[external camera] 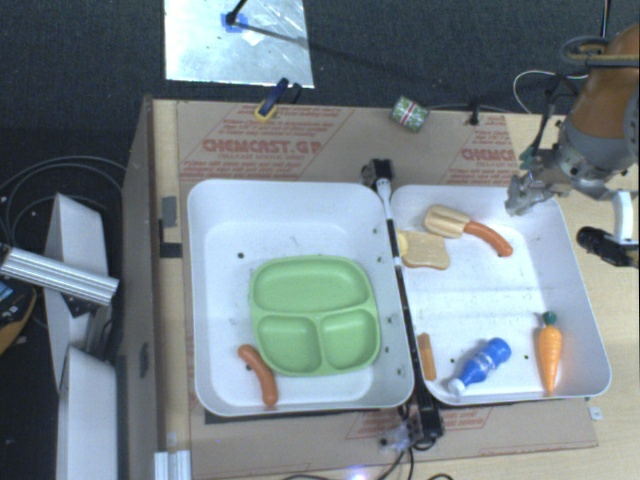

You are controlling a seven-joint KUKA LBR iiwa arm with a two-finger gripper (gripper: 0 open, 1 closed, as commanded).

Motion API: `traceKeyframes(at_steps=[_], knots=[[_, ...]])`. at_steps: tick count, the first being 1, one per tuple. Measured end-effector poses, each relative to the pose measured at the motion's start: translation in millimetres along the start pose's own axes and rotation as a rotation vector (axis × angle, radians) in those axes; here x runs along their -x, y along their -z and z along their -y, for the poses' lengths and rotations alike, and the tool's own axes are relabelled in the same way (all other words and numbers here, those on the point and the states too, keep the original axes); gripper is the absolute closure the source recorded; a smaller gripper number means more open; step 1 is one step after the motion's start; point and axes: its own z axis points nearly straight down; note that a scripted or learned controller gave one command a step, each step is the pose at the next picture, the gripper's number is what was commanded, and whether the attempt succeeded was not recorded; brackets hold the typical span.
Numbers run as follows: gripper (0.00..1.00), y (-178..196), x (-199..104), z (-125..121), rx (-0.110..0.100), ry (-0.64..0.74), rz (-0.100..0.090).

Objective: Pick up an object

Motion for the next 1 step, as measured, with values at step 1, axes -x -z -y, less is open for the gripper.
traceKeyframes(at_steps=[1], knots=[[0.00, 0.1, 0.5, 0.1, 0.000, 0.000, 0.001]])
